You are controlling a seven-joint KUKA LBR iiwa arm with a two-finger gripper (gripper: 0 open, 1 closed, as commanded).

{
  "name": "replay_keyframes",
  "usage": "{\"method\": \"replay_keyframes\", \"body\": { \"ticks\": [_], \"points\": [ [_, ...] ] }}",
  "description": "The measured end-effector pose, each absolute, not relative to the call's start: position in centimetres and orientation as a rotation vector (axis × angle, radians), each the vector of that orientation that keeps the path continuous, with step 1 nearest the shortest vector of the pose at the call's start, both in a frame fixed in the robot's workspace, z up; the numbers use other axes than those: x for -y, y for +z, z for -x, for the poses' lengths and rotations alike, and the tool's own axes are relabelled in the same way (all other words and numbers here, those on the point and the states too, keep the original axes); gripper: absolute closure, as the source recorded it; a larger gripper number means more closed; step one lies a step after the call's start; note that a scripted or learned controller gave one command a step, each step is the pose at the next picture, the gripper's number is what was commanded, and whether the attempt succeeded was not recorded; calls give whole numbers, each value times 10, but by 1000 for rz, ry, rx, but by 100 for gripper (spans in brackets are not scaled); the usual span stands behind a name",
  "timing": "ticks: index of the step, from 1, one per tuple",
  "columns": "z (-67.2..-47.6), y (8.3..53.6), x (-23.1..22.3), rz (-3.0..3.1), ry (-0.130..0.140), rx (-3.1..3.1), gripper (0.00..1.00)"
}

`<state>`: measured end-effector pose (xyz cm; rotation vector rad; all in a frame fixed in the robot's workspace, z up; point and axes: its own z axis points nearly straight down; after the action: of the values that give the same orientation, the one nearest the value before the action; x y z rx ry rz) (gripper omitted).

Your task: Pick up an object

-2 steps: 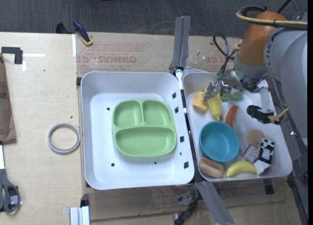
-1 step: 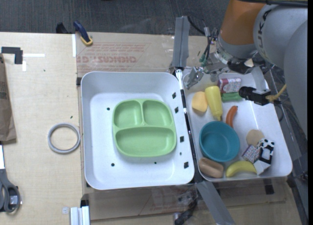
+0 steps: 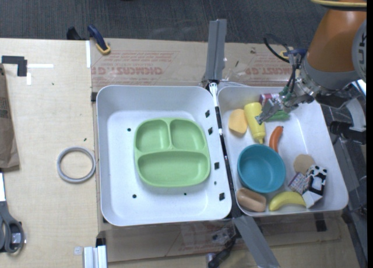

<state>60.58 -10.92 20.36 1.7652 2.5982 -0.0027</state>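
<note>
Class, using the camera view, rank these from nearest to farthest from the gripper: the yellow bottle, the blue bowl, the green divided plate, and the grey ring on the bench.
From the gripper, in the right bin:
1. Yellow bottle, right beside it, same bin.
2. Blue bowl, lower in the same bin.
3. Green divided plate, in the left bin.
4. Grey ring, out on the bench, far left.

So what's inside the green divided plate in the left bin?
Nothing lies in the green plate: all three compartments show bare. It sits flat in the left bin, so the bin floor beneath it is covered. The toys are all in the right bin.
</note>
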Motion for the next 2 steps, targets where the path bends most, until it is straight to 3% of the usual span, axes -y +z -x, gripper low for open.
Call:
{"method": "replay_keyframes", "body": {
  "ticks": [1, 2],
  "points": [
    [-629, 94, 124, -1942, -1, -2470, 0],
    [-630, 104, 124, -1945, -1, -2467, 100]
  ]
}}
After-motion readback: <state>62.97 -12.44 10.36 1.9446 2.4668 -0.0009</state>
